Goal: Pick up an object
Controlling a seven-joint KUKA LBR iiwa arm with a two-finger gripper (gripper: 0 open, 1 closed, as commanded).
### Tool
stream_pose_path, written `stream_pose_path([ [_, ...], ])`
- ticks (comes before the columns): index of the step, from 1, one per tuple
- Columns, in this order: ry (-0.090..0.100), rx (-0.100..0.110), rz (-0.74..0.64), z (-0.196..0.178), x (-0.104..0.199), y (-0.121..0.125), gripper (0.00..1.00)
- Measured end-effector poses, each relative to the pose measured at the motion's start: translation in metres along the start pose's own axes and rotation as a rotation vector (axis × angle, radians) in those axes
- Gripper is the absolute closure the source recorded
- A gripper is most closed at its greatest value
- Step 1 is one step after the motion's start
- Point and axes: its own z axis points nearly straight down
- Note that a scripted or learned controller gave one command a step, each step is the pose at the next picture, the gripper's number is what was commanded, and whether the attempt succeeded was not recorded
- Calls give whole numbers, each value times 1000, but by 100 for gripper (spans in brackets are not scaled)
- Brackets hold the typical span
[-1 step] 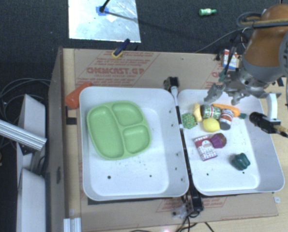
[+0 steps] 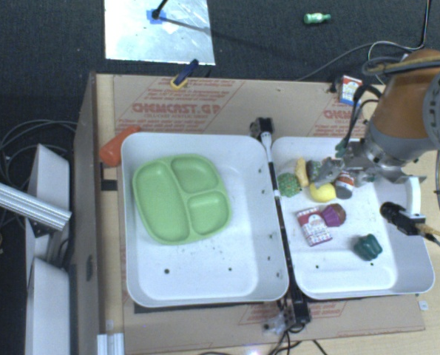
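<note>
Camera view: gripper (image 2: 329, 170) lowered into right bin (image 2: 408, 276), far-middle. Finger state cannot be told. Yellow object (image 2: 322, 192) seen just near-side of gripper, touching or almost; banana-like piece (image 2: 302, 171) just left.

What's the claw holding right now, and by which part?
Cannot tell. The claw is low in the right bin, over the yellow toy and the small can, but no object visibly sits in it.
</note>
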Motion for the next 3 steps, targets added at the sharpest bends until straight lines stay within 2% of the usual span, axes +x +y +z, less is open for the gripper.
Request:
stream_pose_path([
  [1,0,0,0,85,-8,-9,0],
  [2,0,-2,1,86,4,-37,0],
  [3,1,-4,-1,76,4,-36,100],
])
